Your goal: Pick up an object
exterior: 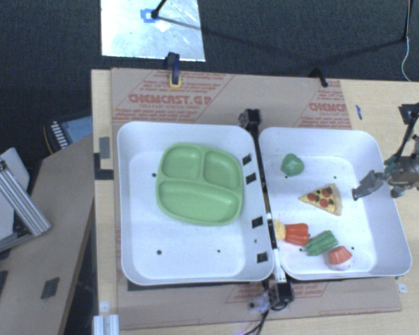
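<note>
Grey metal pincer (pixel 366 185) | dull grey wrist housing behind it | thin dark cables looping above the wrist

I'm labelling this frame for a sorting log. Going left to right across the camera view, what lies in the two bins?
Green divided plate → orange pepper toy → green round toy → pizza slice toy → red and white toy → gripper.
</note>
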`<state>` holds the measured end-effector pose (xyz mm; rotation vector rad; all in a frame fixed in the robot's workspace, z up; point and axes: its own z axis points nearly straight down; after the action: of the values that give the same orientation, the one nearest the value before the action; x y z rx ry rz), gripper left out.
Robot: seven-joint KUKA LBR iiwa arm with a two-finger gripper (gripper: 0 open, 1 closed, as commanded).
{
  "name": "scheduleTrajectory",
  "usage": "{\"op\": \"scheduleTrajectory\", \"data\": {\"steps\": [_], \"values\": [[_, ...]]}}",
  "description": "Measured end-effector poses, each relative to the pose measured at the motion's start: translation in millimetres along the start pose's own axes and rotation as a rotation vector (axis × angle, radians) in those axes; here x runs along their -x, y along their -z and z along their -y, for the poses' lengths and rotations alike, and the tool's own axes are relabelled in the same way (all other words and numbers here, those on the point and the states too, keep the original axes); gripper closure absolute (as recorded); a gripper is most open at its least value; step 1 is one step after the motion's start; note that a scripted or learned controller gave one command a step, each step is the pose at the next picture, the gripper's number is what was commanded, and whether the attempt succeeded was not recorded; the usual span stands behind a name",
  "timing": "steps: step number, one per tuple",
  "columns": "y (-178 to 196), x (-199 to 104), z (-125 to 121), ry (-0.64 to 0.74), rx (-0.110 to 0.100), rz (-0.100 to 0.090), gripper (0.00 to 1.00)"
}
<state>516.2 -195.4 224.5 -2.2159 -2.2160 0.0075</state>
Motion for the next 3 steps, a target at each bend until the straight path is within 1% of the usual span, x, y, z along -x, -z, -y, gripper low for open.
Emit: {"op": "scheduleTrajectory", "data": {"steps": [1,3], "values": [[5,0,-3,0.003,0.010,0.003,0.00],[-84,-11,4,0.001,0.006,0.001,0.00]]}}
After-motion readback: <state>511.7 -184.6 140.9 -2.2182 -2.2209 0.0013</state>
